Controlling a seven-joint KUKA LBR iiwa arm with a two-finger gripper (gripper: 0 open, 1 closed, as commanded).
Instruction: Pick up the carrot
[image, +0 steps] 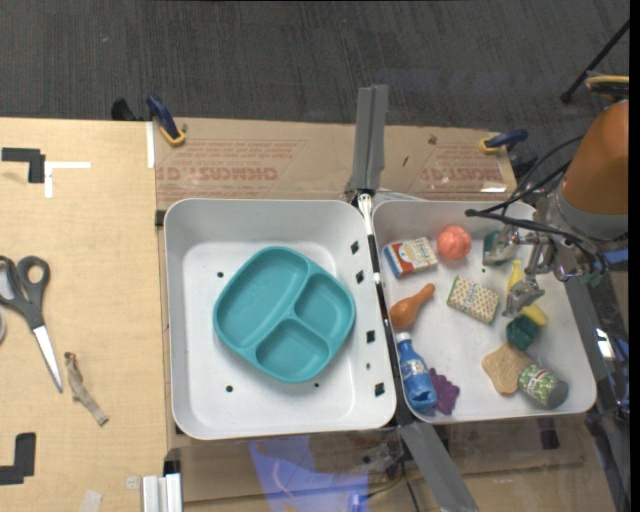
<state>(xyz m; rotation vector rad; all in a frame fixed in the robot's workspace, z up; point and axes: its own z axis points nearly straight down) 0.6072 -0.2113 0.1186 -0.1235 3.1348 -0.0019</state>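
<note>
The carrot (411, 304) is a short orange piece, thick at its lower-left end and tapering toward the upper right. It lies at the left side of the right bin (580, 330), close to the divider. My gripper (511, 270) hangs over the right half of that bin, about a hand's width to the right of the carrot and apart from it. Its metal fingers (523, 291) stand open with nothing between them. The grey arm with its orange band (600, 170) comes in from the right.
Around the carrot lie a small red-and-blue box (411, 256), a pink ball (454, 243), a patterned packet (472, 299) and a blue bottle (412, 368) beside purple grapes (444, 393). Below the gripper sit a green block (520, 332), bread slice (506, 368) and can (543, 386). A teal divided plate (285, 314) is in the left bin (190, 330).
</note>
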